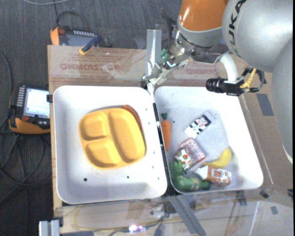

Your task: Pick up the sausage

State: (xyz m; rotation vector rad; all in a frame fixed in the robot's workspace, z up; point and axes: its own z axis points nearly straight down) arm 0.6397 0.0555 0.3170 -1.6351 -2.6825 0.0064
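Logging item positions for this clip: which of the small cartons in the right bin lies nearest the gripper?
The black-and-white patterned carton, highest in the right white bin. The red-and-white carton and orange-and-white carton lie farther from the gripper.

Two white bins (59, 146), one yellow tray (112, 136), one carrot (165, 132), one banana (223, 158).

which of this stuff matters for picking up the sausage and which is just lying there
Job: sausage, peeking out at the yellow plate's edge; gripper.
Lying about: carrot, banana, juice carton, green toy.
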